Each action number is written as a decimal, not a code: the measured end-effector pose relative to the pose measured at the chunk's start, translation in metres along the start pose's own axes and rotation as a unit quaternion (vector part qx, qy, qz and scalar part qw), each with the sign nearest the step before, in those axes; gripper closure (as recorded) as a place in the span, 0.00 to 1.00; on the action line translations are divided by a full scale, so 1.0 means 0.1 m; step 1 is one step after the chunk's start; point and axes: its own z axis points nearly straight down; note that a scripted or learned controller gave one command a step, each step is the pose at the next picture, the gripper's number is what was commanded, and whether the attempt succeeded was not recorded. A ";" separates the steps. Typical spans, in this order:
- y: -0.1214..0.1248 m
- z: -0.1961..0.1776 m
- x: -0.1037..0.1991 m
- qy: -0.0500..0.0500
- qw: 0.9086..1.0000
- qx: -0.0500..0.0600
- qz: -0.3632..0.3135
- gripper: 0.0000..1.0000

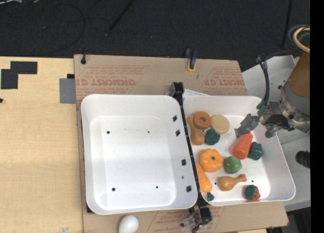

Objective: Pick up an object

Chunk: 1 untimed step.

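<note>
The right bin [283, 176] holds several toy foods. Among them are a brown doughnut [202, 120], a cream disc [220, 123], an orange pumpkin [210, 160] and a green apple [232, 164]. A tan squash [232, 181] and a strawberry [251, 192] lie nearer the front. A red-orange vegetable [243, 146] with a green top [255, 151] lies at the right. My gripper [260, 125] hangs over the bin's right side, just above and behind that vegetable. It is open, its fingers [247, 124] spread, with nothing between them.
The left bin [93, 125] sits beside the right one, with a black clip-lined divider [183, 141] between them. A long orange carrot [203, 180] lies along that divider. A white egg [128, 223] rests on the cardboard in front of the left bin.
</note>
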 end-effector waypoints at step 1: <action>0.66 0.57 0.70 0.000 1.000 0.000 -0.003 0.00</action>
